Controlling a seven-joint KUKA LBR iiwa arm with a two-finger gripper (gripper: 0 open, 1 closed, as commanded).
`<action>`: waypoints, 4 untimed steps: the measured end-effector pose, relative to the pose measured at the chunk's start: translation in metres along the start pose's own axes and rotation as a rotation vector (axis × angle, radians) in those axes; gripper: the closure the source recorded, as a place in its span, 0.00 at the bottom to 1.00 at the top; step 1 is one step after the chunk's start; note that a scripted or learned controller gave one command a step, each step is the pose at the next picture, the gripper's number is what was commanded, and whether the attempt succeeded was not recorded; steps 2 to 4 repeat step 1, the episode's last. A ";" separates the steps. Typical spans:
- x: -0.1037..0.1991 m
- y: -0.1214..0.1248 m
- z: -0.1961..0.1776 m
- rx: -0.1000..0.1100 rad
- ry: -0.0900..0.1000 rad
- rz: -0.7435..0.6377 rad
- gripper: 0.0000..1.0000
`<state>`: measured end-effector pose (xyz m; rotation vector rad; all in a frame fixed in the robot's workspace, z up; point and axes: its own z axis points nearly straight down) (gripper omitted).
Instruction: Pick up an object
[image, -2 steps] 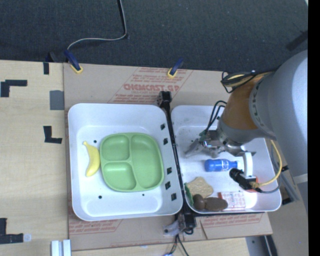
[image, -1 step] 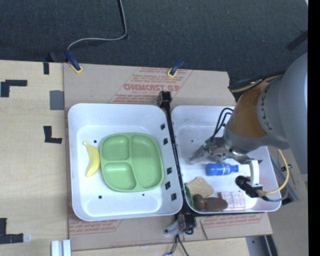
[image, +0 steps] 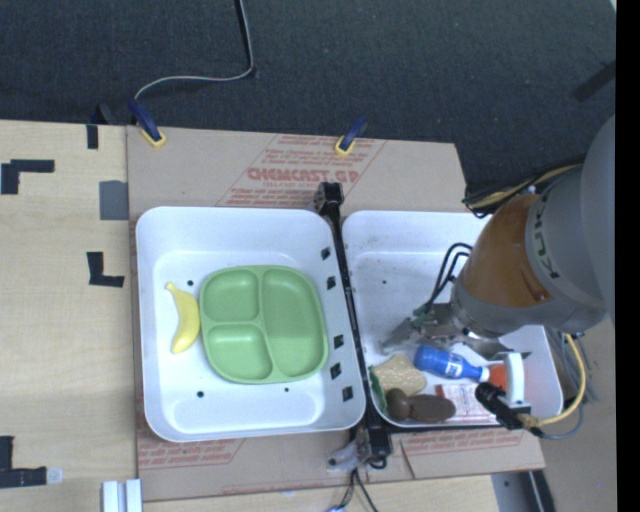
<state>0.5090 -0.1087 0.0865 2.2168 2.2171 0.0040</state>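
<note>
In the right bin (image: 400, 262) my gripper (image: 412, 332) hangs low over the front half, reaching in from the right. Just right of it and below lies a blue bottle (image: 448, 363) with a white label, on its side and touching or nearly touching the gripper. A tan, bread-like piece (image: 398, 373) lies directly under the gripper. Two dark brown lumps (image: 422, 406) rest at the front wall, with a small green item (image: 375, 384) beside them.
The left bin (image: 160, 300) holds a green divided plate (image: 265, 323) and a yellow banana (image: 184, 318) to its left. A black divider (image: 338, 270) runs between the bins. The arm's bulky grey and orange wrist (image: 520, 265) covers the right bin's right side.
</note>
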 end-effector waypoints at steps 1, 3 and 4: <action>-0.041 0.061 -0.048 0.006 0.001 0.000 0.00; -0.041 0.061 -0.048 0.006 0.001 0.000 0.00; -0.041 0.061 -0.048 0.006 0.001 0.000 0.00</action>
